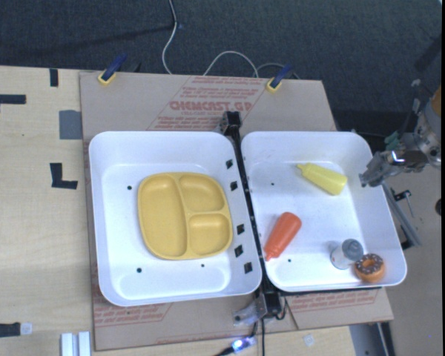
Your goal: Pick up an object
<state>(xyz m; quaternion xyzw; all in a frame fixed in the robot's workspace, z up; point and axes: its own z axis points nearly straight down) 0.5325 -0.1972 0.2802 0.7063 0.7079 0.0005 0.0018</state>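
Observation:
The right bin [311,143] holds a yellow bottle-shaped object [322,177] near its far side. An orange carrot-like object [282,235] lies near its left wall. A small grey cylinder [346,254] and a doughnut with orange icing [370,267] sit in its near right corner. My gripper [372,170] hangs over the right rim of this bin, to the right of the yellow object and apart from it. Nothing shows in its grasp.
The left bin [111,150] holds a yellow divided plate [184,215]. A black divider with clips [241,199] runs between the bins. Both bins rest on a cardboard sheet [208,102] with a white cable [230,56] looping behind it.

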